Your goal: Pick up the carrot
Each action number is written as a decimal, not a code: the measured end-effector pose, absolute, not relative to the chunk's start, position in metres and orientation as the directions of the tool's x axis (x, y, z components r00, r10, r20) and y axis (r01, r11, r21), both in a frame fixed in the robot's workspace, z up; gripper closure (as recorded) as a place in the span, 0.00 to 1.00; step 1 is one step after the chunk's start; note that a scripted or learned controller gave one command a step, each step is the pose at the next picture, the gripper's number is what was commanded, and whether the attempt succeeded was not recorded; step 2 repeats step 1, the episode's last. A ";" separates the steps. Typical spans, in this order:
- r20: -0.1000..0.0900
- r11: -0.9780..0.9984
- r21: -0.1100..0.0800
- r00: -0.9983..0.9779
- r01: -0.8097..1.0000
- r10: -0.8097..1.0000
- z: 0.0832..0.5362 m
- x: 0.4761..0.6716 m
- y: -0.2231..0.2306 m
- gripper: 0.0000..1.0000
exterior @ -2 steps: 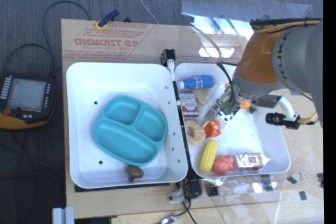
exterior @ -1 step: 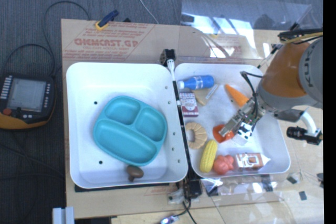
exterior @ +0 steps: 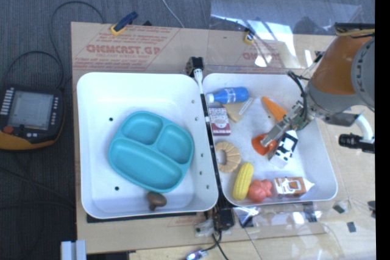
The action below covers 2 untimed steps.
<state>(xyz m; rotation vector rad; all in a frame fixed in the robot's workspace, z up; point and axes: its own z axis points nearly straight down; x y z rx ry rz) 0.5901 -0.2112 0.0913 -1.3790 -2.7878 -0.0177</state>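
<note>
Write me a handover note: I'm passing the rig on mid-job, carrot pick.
Gripper: low in the right bin, over an orange-red item; finger state unclear.
Carrot: lies on the right bin's floor, up and slightly right of the gripper in the camera view, near the bottle. Not gripped.
Done: arm is inside the right bin.
Left: get the gripper over the carrot, close on it, lift.

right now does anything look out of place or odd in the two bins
One thing: a small brown object lies loose on the left bin floor below the blue divided plate, apart from the right bin's food pile.
</note>
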 end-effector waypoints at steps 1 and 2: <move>0.000 0.606 0.004 -0.607 0.795 0.795 0.105 0.595 -0.216 1.00; 0.000 0.606 0.004 -0.607 0.795 0.795 0.105 0.595 -0.216 1.00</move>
